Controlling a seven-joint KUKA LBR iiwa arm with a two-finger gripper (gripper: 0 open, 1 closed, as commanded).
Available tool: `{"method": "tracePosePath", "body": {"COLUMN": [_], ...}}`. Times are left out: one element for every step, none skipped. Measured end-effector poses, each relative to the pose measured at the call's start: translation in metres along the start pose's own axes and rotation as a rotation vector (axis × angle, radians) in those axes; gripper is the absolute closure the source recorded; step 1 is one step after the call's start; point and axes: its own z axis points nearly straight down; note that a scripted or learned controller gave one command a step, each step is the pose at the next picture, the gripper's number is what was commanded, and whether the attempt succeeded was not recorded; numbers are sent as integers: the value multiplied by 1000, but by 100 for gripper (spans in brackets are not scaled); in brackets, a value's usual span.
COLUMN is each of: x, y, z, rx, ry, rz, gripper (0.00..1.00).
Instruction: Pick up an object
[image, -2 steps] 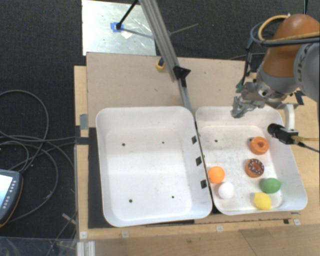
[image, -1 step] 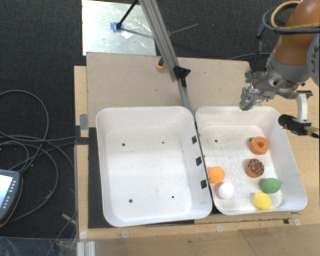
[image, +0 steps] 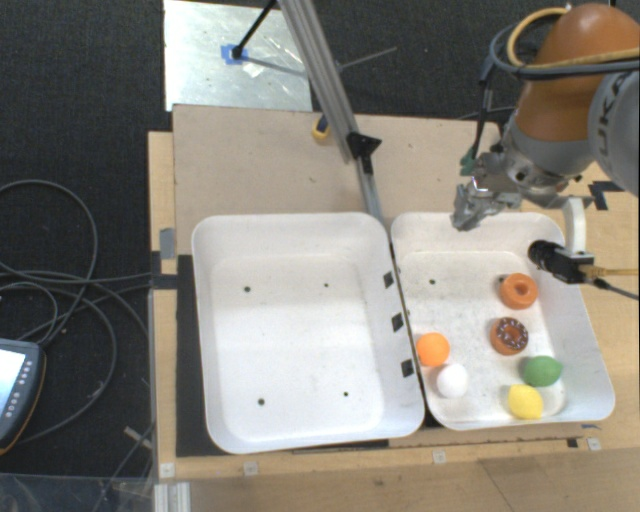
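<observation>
On a light brown wooden tabletop (image: 270, 160) two shallow white plastic bins sit side by side, their rims touching at the middle. The left bin (image: 215, 340) has a bare speckled floor with a few small dark holes. The right bin (image: 470, 280) holds six small things near its right and front sides: an orange ring-shaped toy (image: 518, 290), a brown chocolate-glazed toy doughnut (image: 509, 335), a green rounded toy (image: 541, 371), a yellow lemon-like toy (image: 525, 401), a small white ball (image: 452, 380) and, touching it, an orange ball (image: 432, 349). The grey arm's gripper (image: 470, 212) hangs over the right bin's far rim, well apart from the toys; whether its fingers are wide or narrow I cannot tell, and nothing shows between them. Around the tabletop lies dark carpet (image: 80, 100) with looping black cables (image: 60, 280). No writing is clear enough to read.
</observation>
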Motion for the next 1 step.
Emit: {"method": "tracePosePath", "body": {"x": [56], "y": [-12], "z": [-1], "rx": [0], "ry": [1], "rz": [-1], "gripper": [100]}}
